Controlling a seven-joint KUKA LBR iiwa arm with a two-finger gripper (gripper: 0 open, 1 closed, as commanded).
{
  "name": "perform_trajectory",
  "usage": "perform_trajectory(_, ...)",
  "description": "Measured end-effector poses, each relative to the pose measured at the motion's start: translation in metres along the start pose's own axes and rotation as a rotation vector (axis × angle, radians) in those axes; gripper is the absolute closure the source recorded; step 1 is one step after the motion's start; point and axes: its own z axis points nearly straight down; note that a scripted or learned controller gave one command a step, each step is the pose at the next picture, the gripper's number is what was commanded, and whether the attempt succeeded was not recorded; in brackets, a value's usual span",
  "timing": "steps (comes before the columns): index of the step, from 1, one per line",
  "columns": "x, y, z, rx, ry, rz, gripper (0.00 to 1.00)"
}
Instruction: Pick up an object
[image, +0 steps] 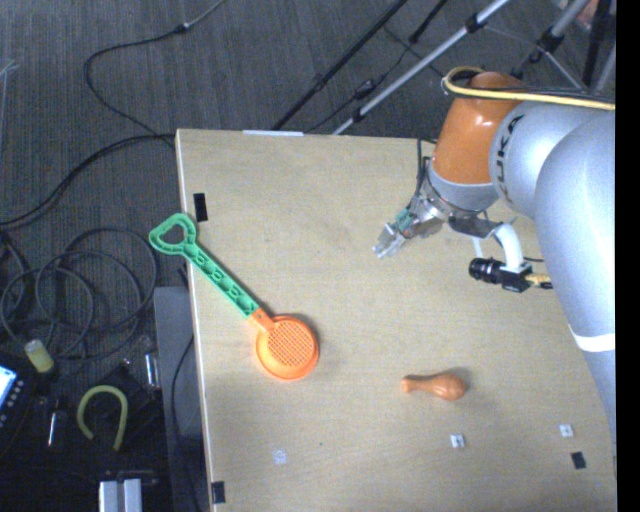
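Near the right edge of the surface (300, 180) the jaws (392, 240) hover empty, their state I cannot tell, so the reach continues toward the orange pear-shaped toy (437, 385) by the near edge.

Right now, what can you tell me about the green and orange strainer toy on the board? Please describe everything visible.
The strainer toy looks like plastic. It has a long green handle with a triangular loop at its far-left end and a round orange mesh head at the lower right. It lies flat and diagonally on the tan board, near the board's left edge. Nothing touches it; the gripper is well away to its right.
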Motion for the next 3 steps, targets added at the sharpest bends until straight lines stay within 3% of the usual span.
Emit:
perform_trajectory(1,0.0001,0.0000,0.0001,0.000,0.000,0.000,0.00)
perform_trajectory(3,0.0001,0.0000,0.0001,0.000,0.000,0.000,0.00)
